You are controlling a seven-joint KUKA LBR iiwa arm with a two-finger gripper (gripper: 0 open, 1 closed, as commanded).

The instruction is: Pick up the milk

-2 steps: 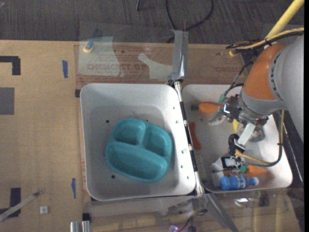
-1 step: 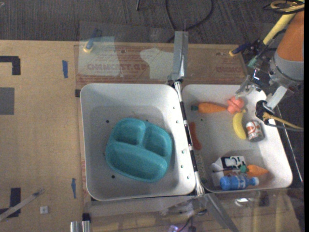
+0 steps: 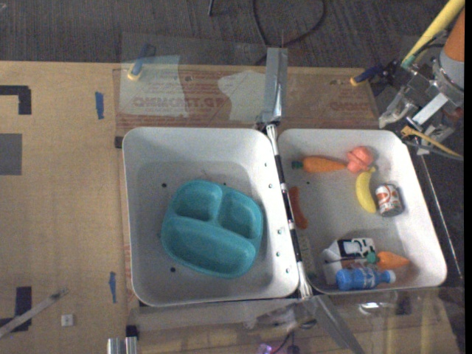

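At the right bin's (image 3: 413,161) near edge you had the milk (image 3: 352,249), touching the bottle (image 3: 364,278). Your gripper (image 3: 413,116) hung outside the far right corner, milk diagonally down-left; its opening I cannot tell.

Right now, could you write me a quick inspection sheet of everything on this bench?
Surface: two white bins, left bin and right bin, on a cardboard-covered bench.
Job's things: milk carton, near front of right bin, touching blue bottle.
Clutter: teal tray in left bin; carrot, banana, can in right bin.
Hand: hand at top right, outside the bins, holding nothing.
Cables: black loop on floor.
Surroundings: carpet; blue tape marks.
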